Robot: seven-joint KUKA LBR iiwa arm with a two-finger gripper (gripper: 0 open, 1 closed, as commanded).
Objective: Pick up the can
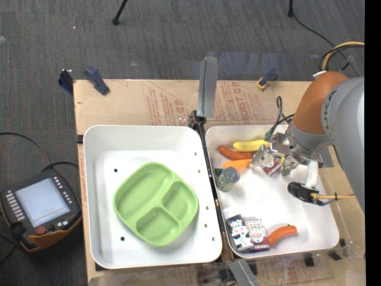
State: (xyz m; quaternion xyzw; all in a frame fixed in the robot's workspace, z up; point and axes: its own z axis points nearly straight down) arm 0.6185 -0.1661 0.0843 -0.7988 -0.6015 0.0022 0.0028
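— How does the arm (333, 118) stand?
— It comes in from the right, its grey body and orange band bent over the far right part of the right bin (297, 216). The gripper (272, 158) is low among the clutter at the far side of that bin. I cannot tell whether it is spread or closed, because the wrist hardware and the things around it blur together.

— What is in the bins, starting from the left?
— The left bin (95, 159) holds one light green divided plate (156, 203), lying flat near the middle with its three compartments up. In the right bin, the can (227, 179) stands just beside the left wall, about halfway along it, top showing, apart from the gripper. Beyond it lie two orange pieces (233, 154), one almost touching the can, and a yellow banana shape (250, 144) past them. A small dark red and white packet (272, 168) sits right at the gripper. At the near edge lie patterned cartons (247, 232), with another orange piece (280, 235) touching them on the right.

— Any writing?
— Red print runs across the cardboard sheet (155, 103) behind the bins, but I cannot read it, and the carton prints are too small
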